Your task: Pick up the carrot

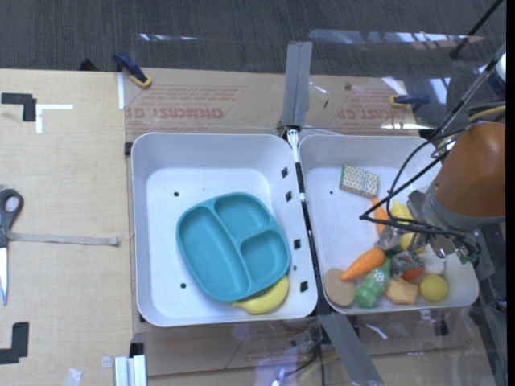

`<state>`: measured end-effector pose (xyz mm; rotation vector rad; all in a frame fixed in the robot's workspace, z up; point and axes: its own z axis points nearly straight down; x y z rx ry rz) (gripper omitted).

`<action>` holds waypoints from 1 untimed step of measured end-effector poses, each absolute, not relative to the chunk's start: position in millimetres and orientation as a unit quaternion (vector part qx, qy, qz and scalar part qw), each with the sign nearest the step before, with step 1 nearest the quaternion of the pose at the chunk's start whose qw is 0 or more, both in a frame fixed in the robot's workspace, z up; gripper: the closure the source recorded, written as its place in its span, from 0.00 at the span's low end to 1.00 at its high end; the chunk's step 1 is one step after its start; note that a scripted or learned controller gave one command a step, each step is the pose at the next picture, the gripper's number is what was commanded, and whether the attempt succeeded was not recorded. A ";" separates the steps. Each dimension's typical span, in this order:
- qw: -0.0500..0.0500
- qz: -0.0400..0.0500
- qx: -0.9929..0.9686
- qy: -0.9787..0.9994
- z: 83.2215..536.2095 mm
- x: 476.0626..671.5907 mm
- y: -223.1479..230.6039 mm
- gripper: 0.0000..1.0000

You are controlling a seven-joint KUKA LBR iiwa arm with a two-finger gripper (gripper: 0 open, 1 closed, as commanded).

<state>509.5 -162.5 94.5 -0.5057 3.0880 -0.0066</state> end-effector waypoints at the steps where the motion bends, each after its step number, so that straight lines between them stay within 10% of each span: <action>1: 0.003 -0.001 -0.162 0.987 93.2 508.1 -161.9 0.00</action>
